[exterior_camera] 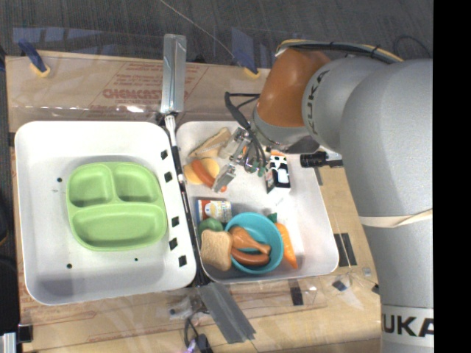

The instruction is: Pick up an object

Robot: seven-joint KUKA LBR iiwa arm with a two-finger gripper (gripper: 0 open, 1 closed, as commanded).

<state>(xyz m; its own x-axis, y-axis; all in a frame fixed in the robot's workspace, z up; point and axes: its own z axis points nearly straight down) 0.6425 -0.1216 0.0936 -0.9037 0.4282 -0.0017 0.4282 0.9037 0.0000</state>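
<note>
From the camera view, the surface (pixel 88 87) carries two shallow white bins side by side. The left bin (pixel 44 271) holds a green divided plate (pixel 115 204), lying flat near the bin's middle. The right bin (pixel 316 234) is crowded along its left wall and near edge: an orange-and-yellow fruit-like piece (pixel 202 170) sits against the left wall toward the far corner, with a pale tan piece (pixel 212 141) just beyond it. Near the front edge a blue bowl (pixel 254 243) holds orange toy food, a tan bread-like lump (pixel 215 250) touches the bowl's left side, a small green item (pixel 212 225) sits just above that lump, and an orange carrot-like piece (pixel 288 245) lies against the bowl's right side. A small labelled box (pixel 215 210) rests between the fruit piece and the bowl.

The grey arm (pixel 368 123) reaches in from the right, its orange band over the right bin's far edge. The hand (pixel 234 164) hangs low over the far-left part of that bin, just beside the fruit-like piece (whether its tips touch anything cannot be told), and I cannot tell its state. A black-and-white part (pixel 278 173) sits just right of the hand.
</note>
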